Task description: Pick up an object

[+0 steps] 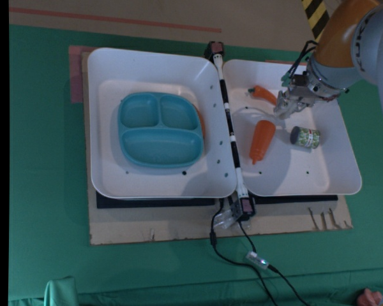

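Observation:
The right bin (335, 171) holds several objects. A small orange carrot-shaped piece (263, 94) lies near its far left side. An orange bottle (262, 141) lies in the middle, pointing toward the front. A small dark can with a green label (305, 137) lies on its side to the right of the bottle. A thin white utensil (247, 111) rests between the carrot piece and the bottle. My gripper (286, 108) hangs over the bin's far middle, just right of the carrot piece and above the bottle's top end. Nothing is visibly held in it.
The left bin (105, 69) carries a teal divided plate (159, 130) with an orange edge peeking from under its right side. A white divider rail (228, 116) runs between the bins. Cables (255, 257) trail over the green bench in front.

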Motion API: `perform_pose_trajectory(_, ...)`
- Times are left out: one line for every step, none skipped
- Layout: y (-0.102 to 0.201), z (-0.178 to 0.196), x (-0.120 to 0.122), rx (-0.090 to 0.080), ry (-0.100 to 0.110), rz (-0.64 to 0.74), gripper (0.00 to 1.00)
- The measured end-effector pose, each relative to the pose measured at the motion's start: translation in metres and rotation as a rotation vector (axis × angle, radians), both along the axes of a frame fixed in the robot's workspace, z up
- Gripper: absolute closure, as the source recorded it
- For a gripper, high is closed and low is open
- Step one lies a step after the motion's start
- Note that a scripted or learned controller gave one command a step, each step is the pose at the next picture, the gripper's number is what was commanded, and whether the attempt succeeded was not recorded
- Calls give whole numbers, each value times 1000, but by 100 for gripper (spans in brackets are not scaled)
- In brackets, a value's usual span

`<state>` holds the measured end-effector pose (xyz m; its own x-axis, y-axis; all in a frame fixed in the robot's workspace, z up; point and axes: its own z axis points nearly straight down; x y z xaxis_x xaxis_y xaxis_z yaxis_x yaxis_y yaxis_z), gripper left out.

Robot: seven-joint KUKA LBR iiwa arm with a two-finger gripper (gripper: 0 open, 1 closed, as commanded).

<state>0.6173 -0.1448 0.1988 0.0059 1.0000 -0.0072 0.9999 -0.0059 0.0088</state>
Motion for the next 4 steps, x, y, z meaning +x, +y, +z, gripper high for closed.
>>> perform_pose_trajectory(-43,26,28,4,7,3,100)
perform_pose_trajectory(-43,65,81,4,7,4,100)
perform_pose_trajectory(-43,135,77,4,7,3,100)
perform_pose_trajectory(-43,160,84,3,7,3,100)
